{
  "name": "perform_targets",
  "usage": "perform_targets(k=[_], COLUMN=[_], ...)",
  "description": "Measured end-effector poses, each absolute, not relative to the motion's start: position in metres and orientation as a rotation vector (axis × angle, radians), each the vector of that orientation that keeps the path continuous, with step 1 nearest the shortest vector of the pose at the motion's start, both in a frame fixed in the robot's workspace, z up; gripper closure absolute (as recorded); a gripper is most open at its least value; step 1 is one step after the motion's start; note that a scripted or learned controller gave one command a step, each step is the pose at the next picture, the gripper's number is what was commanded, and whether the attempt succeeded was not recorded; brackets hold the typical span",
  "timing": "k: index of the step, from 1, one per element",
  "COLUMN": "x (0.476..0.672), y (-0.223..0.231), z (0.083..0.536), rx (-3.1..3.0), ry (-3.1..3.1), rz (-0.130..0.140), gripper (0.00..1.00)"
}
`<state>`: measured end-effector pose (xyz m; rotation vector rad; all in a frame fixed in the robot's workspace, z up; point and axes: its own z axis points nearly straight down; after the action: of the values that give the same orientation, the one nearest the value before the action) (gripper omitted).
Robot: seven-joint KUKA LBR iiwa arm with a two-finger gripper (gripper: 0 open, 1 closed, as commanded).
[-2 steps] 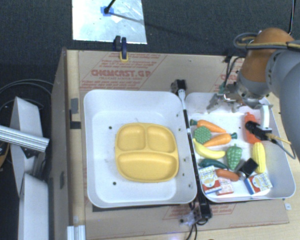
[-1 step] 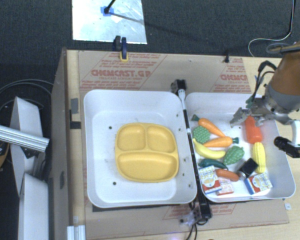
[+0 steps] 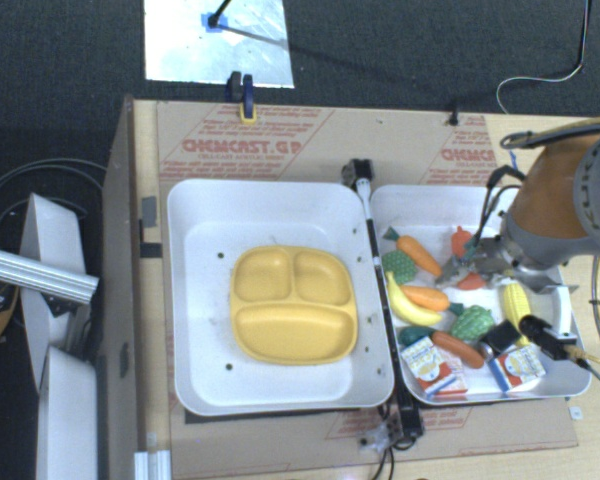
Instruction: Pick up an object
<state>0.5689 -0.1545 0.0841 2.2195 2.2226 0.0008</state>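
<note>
The right bin [image 3: 420, 200] holds a heap of toy food. An orange carrot [image 3: 418, 254] lies at its upper left, with a green piece [image 3: 400, 265] beside it. Below these are a yellow banana [image 3: 407, 305], a second orange piece [image 3: 427, 296], a green vegetable [image 3: 472, 322], a corn cob [image 3: 517, 306] and a red sausage [image 3: 457, 349]. Two small cartons [image 3: 430, 369] [image 3: 521, 366] rest along the front wall. My gripper [image 3: 468, 265] is low in the middle of this bin, between a red piece [image 3: 462, 239] and another red piece [image 3: 472, 282]. Nothing is visibly lifted.
The left bin [image 3: 195, 268] bears a yellow divided plate [image 3: 293, 304]. The grey arm with its orange band [image 3: 555, 188] covers the right bin's right side. Cardboard [image 3: 280, 133] lies under both bins, and a cable [image 3: 540, 78] loops behind.
</note>
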Motion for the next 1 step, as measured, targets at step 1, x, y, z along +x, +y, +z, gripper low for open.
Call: perform_targets(k=[1], x=[0.6201], y=[-0.1736], z=[0.0851], rx=[2.215], ry=[2.223], rz=[0.002], gripper=[0.00])
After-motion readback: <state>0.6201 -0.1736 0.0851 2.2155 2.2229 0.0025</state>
